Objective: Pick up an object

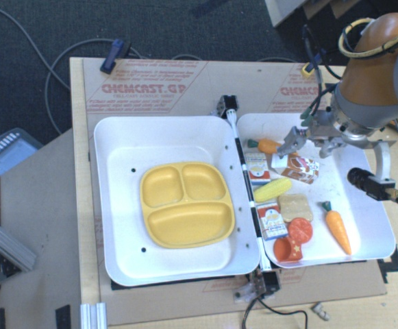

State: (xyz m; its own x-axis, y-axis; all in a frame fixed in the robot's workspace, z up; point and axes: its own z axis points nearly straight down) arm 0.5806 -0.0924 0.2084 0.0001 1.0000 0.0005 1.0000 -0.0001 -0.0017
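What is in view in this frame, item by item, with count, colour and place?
White bins: 2, side by side on the bench, left, right.
Divided tray: 1, yellow, middle of left bin.
Carrots: 2, orange; one at right bin's near right, one at its far left.
Corn: 1, yellow, left side of right bin.
Bread slice: 1, tan, centre of right bin.
Tomato slices: 2, red, near edge of right bin.
Small cartons: 3, red and white, right bin.
Clamp: 1, blue, bench's far left corner.
Arm: 1, grey and orange, from right.
Gripper: 1, above right bin's far part.
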